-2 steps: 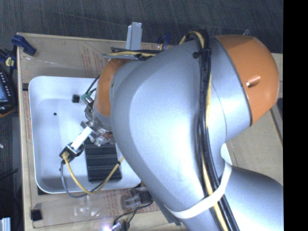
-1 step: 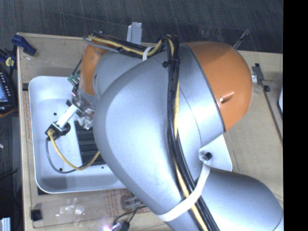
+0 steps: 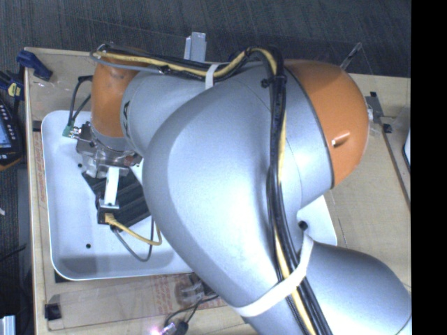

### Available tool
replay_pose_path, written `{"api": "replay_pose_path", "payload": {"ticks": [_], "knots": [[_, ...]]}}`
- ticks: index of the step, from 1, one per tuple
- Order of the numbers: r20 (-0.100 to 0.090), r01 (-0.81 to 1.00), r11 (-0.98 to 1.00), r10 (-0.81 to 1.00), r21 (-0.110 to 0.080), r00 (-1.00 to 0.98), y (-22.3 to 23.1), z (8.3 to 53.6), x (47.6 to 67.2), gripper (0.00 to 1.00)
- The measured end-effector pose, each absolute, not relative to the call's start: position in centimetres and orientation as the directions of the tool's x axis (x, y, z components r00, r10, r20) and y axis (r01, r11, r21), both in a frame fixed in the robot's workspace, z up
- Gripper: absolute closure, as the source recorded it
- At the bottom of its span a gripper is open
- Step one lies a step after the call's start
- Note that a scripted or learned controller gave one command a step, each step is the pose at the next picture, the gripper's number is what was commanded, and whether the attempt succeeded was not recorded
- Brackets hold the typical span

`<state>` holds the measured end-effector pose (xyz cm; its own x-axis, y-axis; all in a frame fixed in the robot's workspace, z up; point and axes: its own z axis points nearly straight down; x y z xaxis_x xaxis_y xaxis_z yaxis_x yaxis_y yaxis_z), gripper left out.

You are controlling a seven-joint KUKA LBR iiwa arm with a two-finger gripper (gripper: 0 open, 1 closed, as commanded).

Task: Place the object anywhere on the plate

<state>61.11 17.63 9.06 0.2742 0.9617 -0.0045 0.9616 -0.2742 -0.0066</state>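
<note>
My gripper (image 3: 96, 160) hangs low over the upper left part of the left white bin (image 3: 57, 194), below the orange band of the wrist (image 3: 108, 100). The wrist and its fittings hide the gripper's tip and anything under it. The big grey arm (image 3: 230, 187) lies across the middle of the view and covers most of both bins. A small dark speck (image 3: 89, 246) lies on the bin floor near the front left corner.
The left bin's front wall (image 3: 105, 269) and left wall (image 3: 46, 187) border bare white floor. A blue clamp (image 3: 33, 63) sits at the bench's back left corner. A dark device (image 3: 7, 128) lies beyond the left edge.
</note>
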Motion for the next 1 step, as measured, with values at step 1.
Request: {"api": "replay_pose_path", "payload": {"ticks": [1], "knots": [[0.0,0.998,0.063,0.998,-0.006,-0.063,16.28,9.14,64.32,1.0]]}}
